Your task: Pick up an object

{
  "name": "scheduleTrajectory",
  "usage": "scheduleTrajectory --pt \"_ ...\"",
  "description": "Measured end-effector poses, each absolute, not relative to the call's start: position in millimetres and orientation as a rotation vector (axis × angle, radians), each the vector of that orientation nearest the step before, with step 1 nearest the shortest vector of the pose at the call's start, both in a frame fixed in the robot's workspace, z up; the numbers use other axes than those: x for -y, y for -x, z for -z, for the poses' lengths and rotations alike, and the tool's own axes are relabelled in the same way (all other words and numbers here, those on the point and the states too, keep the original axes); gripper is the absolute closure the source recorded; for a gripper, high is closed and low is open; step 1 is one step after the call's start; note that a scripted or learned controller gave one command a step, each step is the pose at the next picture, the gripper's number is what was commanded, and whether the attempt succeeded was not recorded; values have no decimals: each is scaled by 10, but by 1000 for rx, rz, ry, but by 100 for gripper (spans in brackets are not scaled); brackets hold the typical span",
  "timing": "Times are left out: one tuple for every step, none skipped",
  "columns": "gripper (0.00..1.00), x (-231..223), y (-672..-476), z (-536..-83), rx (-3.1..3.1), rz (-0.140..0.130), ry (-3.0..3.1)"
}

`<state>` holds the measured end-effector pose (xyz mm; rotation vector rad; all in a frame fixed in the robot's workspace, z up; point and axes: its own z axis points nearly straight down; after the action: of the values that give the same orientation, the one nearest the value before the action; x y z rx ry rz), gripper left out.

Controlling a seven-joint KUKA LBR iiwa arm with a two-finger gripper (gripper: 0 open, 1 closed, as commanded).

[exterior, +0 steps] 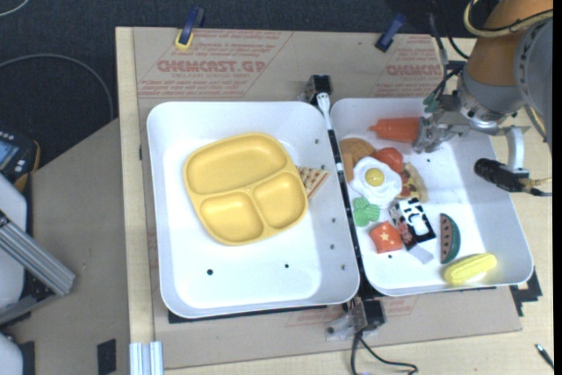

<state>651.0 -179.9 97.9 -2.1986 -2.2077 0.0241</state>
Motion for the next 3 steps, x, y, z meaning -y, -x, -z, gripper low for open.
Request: scheduleTrajectory --pt "100 1811 -6508 -1416 2223 3 2225" --pt "100 1825 -6501 -1861 2226 6 2227" --pt "100 1830 -6515 -2286 2228 5 2226"
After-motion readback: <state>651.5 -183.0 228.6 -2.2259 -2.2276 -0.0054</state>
